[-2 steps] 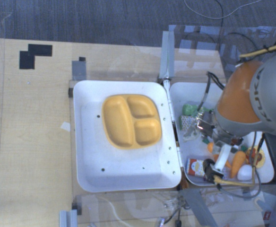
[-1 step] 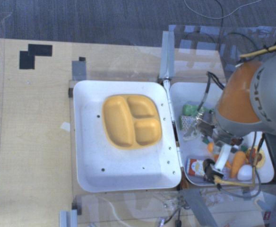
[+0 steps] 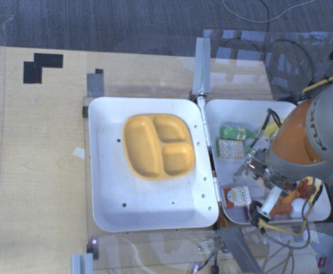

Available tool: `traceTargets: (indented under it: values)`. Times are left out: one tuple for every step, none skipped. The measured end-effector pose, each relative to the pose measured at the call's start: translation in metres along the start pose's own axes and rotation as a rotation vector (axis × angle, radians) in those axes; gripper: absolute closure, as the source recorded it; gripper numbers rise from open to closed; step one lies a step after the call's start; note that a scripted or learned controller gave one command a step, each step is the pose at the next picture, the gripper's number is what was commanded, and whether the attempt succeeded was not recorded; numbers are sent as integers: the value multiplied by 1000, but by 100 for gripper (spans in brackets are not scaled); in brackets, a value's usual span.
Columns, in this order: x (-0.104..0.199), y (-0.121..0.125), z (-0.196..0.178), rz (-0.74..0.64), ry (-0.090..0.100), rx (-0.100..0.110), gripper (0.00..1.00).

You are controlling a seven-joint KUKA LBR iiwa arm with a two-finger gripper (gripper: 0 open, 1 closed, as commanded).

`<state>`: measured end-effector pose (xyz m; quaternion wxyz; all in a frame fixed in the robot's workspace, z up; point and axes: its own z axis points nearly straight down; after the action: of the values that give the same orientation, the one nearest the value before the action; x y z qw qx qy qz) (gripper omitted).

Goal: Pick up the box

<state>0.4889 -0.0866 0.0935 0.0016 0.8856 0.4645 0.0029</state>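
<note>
Arm point(image 3: 303, 136) over right bin point(image 3: 235, 108), box point(image 3: 230, 148) lying free left of wrist.

Right bin crowded: arm fills its right half; open floor only a strip along the divider w/ left bin point(image 3: 106, 170); left bin roomy at edges, yellow divided tray point(image 3: 158, 145) in its middle; box is small, pale, patterned w/ fine dots, flat on bin floor near the left wall, just below a green packet point(image 3: 235, 132); red-and-white packet point(image 3: 238, 196) nearer the front rim; gripper point(image 3: 256, 165) just right of and below the box, apart from it; can't tell if fingers are spread or closed; nothing seen between them.
</note>
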Motion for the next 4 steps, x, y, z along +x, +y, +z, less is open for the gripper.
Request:
traceTargets:
  values:
    - [59,45,-91,126,-2,2,0]
    - [79,40,-91,-21,-3,4,0]
    - [-3,1,-65,-8,-3,5,0]
    - [78,22,-91,109,-2,4,0]
